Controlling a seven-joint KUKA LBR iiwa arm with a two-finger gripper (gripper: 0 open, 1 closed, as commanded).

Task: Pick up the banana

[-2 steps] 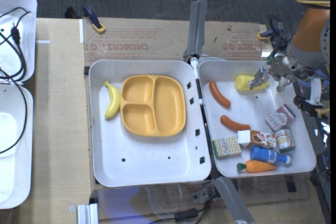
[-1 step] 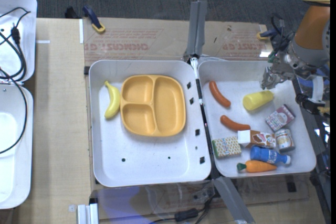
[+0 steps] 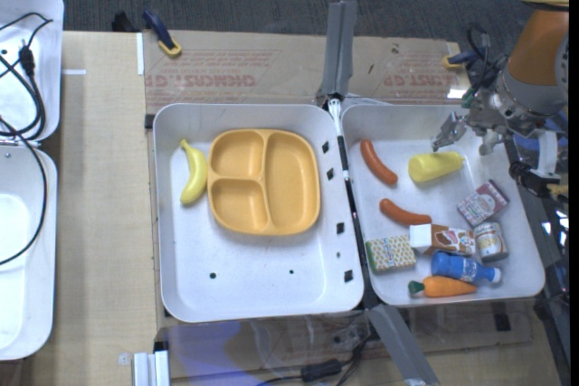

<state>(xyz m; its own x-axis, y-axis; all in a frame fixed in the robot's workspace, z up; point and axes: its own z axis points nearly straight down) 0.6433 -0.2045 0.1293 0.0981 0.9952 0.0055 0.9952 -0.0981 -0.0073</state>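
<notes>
The banana [image 3: 192, 174] is a smooth, curved yellow thing lying in the left bin [image 3: 262, 296], near its left wall, just beside the glossy yellow three-part plate [image 3: 265, 180]. Its long axis runs from the bin's far edge toward the near one, bowing outward toward the plate. My pincer [image 3: 470, 131] hangs over the far edge of the right bin [image 3: 529, 271], well apart from the banana, its metal fingers spread with nothing between them, beside a soft yellow lump [image 3: 435, 165].

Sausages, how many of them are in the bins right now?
2, both in the right bin. One sausage lies near the bin's upper left, beside the yellow lemon-like item. The other sausage lies below it, just above the small boxes. None looks hidden.
</notes>
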